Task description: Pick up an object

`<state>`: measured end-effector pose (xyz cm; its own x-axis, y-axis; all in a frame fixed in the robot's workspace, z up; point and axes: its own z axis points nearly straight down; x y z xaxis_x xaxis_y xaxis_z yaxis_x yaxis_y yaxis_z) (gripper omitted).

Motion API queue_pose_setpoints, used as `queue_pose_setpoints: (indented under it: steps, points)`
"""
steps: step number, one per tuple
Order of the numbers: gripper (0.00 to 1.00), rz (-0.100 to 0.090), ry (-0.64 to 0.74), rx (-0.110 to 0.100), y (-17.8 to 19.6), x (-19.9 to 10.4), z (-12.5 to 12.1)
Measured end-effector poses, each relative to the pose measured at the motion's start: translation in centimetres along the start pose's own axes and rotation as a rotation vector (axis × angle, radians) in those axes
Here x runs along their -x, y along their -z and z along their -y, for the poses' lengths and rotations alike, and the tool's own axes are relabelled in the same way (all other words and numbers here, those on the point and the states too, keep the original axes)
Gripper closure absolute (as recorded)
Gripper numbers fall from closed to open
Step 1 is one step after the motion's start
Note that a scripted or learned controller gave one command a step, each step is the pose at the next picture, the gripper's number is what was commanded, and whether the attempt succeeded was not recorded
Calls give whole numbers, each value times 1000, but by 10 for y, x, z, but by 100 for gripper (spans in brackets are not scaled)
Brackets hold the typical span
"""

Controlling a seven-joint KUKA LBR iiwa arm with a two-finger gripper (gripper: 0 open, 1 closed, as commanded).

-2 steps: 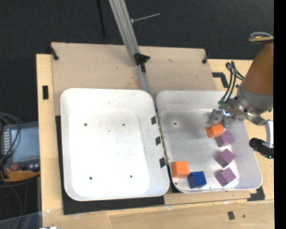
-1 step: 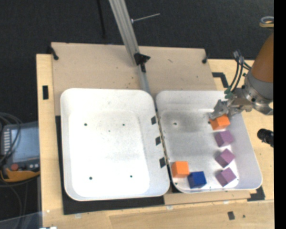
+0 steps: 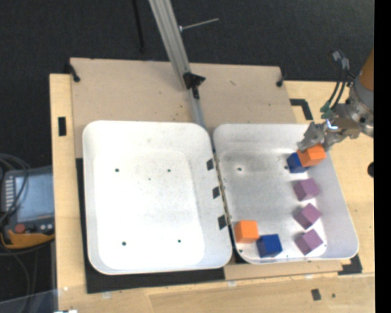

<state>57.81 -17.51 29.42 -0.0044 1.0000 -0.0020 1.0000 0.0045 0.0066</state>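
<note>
The pincer is hovering at the right bin's far edge, touching an orange cube beside a blue cube, its grip impossible to tell, so crowding is risking a nudge or slip.

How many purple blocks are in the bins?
3. All sit in the right white bin, in a column by its right side: top purple block, middle purple block, bottom purple block. The arm may hide more.
</note>
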Motion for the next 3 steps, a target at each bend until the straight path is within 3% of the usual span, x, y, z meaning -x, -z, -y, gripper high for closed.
queue_pose_setpoints:
  steps: [3]
  points:
    - [100,-2,1,-8,-13,-155,-6]
